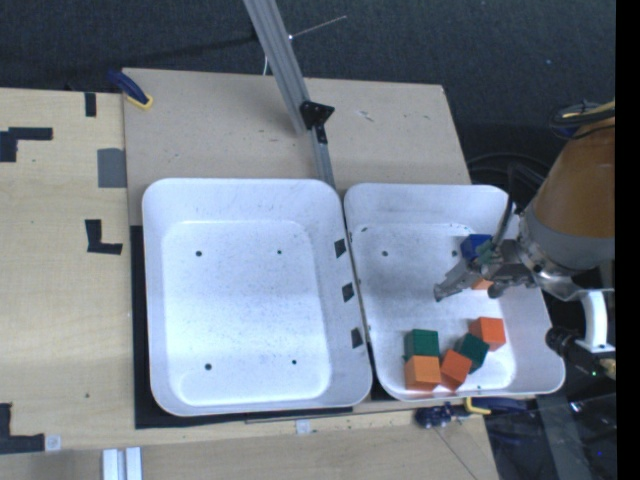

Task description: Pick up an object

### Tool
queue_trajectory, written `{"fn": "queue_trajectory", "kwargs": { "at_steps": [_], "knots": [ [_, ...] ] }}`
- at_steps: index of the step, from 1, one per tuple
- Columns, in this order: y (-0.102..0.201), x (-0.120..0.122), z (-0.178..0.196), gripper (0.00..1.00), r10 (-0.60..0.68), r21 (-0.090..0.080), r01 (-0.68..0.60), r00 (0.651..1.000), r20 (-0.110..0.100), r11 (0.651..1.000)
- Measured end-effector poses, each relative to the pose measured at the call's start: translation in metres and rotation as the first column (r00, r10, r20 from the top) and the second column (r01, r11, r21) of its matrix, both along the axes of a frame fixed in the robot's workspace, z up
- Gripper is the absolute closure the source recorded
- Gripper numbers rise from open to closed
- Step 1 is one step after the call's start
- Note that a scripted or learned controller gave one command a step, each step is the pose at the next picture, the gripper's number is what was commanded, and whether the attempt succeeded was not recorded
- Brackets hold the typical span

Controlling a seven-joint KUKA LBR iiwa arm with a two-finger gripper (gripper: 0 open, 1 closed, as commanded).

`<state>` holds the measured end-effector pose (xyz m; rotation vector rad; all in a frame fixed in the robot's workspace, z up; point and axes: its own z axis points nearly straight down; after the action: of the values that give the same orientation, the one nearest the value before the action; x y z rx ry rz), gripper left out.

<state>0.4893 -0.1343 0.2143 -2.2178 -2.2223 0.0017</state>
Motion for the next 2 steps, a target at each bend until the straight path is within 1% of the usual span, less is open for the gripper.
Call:
{"fn": "queue_trajectory", "kwargs": {
  "at_steps": [1, 2],
  "knots": [
    [0.0, 0.0, 0.0, 0.0, 0.0, 0.0, 0.0, 1.0, 0.001, 1.0],
    [0.004, 0.008, -0.055, 0.0, 0.0, 0.0, 0.0, 1.0, -0.005, 1.0]
  ]
}}
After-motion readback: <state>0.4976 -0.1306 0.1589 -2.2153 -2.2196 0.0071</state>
